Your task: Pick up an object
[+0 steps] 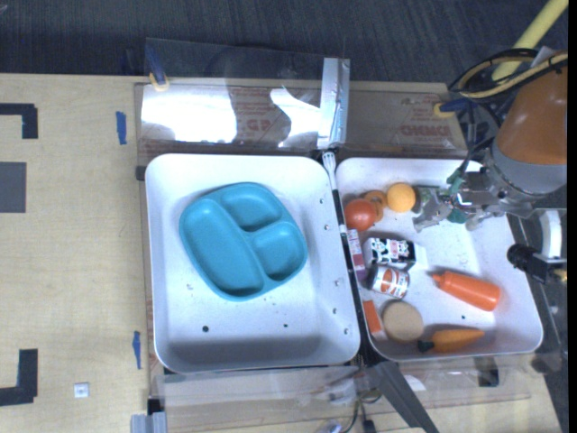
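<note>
The right bin [518,327] holds several small items. A red tomato [362,213] and an orange ball [401,197] lie at its back left. In front of them are a black-and-white carton [393,250] and a red can [391,282]. An orange bottle [467,290] lies to the right, with a brown round piece [403,321] and a carrot [453,338] at the front. My gripper [439,205] hangs over the back of this bin, just right of the orange ball, with nothing seen in it.
The left bin [171,323] holds a blue divided plate [242,238]. A clear plastic sheet [239,106] and a cardboard wall [397,120] stand behind the bins. The arm's orange band [539,124] and yellow cables [496,70] hang over the right bin's back right corner.
</note>
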Robot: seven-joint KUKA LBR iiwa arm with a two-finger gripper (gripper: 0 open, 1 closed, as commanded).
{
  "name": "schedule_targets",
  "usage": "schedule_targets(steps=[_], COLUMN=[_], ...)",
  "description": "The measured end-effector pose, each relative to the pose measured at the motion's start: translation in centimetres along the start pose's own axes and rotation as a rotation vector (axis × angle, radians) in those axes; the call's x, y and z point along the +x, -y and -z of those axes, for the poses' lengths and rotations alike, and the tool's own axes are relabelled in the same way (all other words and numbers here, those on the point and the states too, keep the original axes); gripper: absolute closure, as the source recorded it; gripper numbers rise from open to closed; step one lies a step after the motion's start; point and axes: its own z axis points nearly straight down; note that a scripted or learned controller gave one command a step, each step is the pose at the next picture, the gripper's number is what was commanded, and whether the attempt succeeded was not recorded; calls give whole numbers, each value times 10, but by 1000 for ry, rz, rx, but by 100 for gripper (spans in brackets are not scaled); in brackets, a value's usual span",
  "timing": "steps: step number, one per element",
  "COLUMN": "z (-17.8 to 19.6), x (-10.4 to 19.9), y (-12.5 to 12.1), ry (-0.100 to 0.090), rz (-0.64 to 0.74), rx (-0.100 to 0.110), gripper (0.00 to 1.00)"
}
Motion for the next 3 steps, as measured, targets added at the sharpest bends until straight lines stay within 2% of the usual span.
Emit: schedule_targets(steps=[1,2,3], z=[-73,-96,-87], x=[8,-66,-67], y=[39,86,86], ry=[2,-5,0], rz=[-55,-90,-93], rx=[-33,-8,-10], gripper=[0,0,100])
